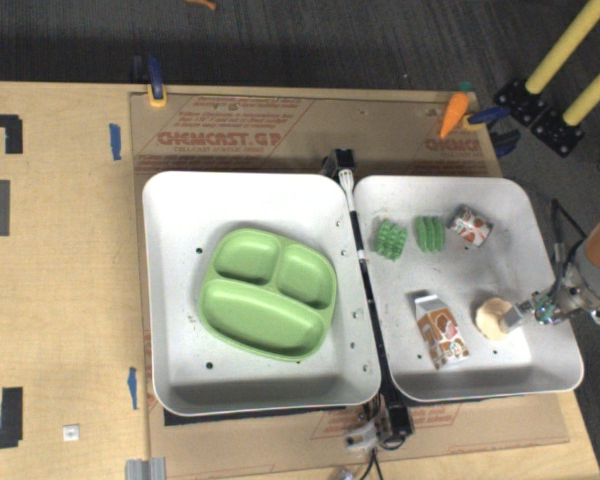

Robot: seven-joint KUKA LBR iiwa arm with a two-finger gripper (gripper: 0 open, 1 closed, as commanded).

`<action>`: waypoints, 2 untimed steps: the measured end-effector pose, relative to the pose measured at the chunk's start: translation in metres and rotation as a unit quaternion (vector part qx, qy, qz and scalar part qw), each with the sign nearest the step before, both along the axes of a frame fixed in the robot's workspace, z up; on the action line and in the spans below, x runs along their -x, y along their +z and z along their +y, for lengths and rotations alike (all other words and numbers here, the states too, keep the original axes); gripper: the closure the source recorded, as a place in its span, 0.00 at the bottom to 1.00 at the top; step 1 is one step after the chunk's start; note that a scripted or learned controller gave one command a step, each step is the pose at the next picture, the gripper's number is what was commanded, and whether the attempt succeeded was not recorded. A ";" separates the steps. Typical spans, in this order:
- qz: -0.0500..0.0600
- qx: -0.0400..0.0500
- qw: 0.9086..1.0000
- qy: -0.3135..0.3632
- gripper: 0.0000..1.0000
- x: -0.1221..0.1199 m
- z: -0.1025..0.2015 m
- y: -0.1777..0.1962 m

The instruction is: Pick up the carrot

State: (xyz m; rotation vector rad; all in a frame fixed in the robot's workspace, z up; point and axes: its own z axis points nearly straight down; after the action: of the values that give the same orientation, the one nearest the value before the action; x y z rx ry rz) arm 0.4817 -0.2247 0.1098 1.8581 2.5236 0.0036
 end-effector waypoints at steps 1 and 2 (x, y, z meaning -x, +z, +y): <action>0.001 0.000 0.997 0.075 1.00 -0.058 0.000 0.013; 0.002 0.001 0.979 0.204 1.00 -0.053 0.001 0.116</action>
State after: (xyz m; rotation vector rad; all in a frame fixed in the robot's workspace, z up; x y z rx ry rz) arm 0.5351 -0.2239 0.2254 1.3037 2.8522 0.0002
